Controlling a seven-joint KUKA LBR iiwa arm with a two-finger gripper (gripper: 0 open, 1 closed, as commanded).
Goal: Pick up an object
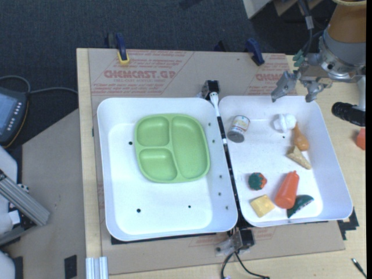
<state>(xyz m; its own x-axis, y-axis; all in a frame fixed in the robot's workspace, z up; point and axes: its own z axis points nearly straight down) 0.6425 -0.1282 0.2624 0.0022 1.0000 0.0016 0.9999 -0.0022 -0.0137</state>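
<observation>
Jaws [295, 90] hang spread above white object [284, 121] (apart, untouched).

A brown board-topped bench [174, 68] fills the middle of the frame, printed with red lettering along its upper edge. Two blue clamps [121, 45] grip that upper edge, one toward the left and one right of centre. Directly on the bench lie two shallow white bins, touching along their inner sides: the left bin [116, 173] at centre-left and the right bin [331, 173] at centre-right. A black fitting [210, 88] sits at the top of their seam.
</observation>
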